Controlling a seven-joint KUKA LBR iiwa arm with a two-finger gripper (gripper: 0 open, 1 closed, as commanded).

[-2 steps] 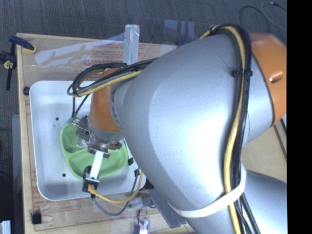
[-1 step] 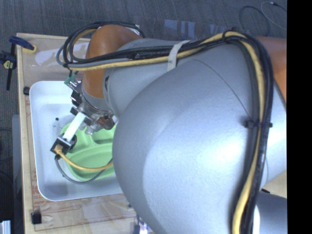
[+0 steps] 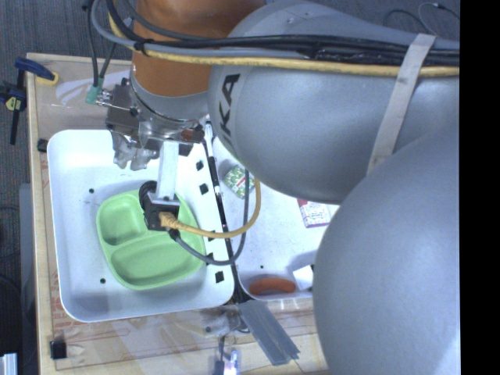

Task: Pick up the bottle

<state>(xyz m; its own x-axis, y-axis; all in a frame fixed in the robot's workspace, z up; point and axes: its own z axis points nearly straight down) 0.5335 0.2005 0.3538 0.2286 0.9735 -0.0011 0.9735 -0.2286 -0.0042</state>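
Two white bins sit on the tabletop; the hand (image 3: 129, 158) hangs over the left bin (image 3: 66, 209) toward eleven o'clock, above a green divided tray (image 3: 141, 248); whether it is wide or narrow I cannot tell. The bottle may be the patterned object (image 3: 237, 180) in the right bin (image 3: 277, 209), half hidden by the arm; reaching seems the step, and next calls for travel toward three o'clock.

The hand (image 3: 131, 156) hangs over the left bin (image 3: 70, 209) beside a green tray (image 3: 141, 244).
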